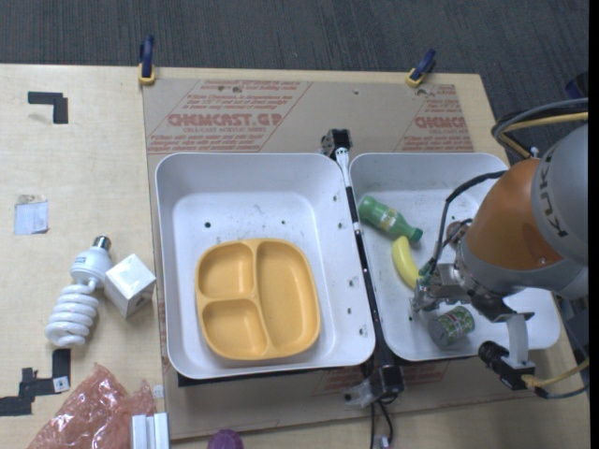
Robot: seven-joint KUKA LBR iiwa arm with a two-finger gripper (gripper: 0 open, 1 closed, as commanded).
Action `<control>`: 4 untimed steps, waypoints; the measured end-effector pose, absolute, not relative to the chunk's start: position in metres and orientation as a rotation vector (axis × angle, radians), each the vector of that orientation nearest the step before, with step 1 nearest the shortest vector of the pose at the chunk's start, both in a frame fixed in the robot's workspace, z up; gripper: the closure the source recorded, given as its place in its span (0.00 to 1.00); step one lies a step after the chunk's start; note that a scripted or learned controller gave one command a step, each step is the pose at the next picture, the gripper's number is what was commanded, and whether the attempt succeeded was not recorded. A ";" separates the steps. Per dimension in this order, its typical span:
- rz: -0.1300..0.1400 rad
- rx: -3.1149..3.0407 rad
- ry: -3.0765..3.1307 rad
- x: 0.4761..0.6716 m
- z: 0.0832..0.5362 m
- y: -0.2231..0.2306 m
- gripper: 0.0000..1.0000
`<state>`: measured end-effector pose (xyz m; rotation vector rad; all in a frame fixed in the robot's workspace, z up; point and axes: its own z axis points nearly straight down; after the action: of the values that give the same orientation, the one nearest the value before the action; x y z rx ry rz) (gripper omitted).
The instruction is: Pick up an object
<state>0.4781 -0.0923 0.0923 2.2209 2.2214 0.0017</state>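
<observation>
Two shallow white plastic bins side by side on the pale wooden surface, touching along a shared middle rim. Left bin: one yellow three-compartment plastic tray low in the middle, open floor above it and along the left wall. Right bin: three things, crowded toward centre and lower half; upper strip and far-right floor open. One green plastic bottle lying tilted near the middle rim. One yellow banana-shaped toy just below the bottle. One small greenish patterned can near the bin's lower wall. Grey arm with orange band in from the right, over the right bin. Pincer low between banana and can, just above the can; banana tip just beside it. Pincer opening: cannot tell. Outside the bins, left: one white spiral light bulb, one white cube-shaped box.
</observation>
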 end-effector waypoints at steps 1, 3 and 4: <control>0.001 2.222 2.220 0.478 0.092 -0.093 0.00; 0.000 2.222 2.221 0.478 0.092 -0.094 0.00; 0.000 2.222 2.221 0.478 0.092 -0.094 0.00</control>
<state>0.4779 -0.0942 0.0922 2.2219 2.2207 0.0005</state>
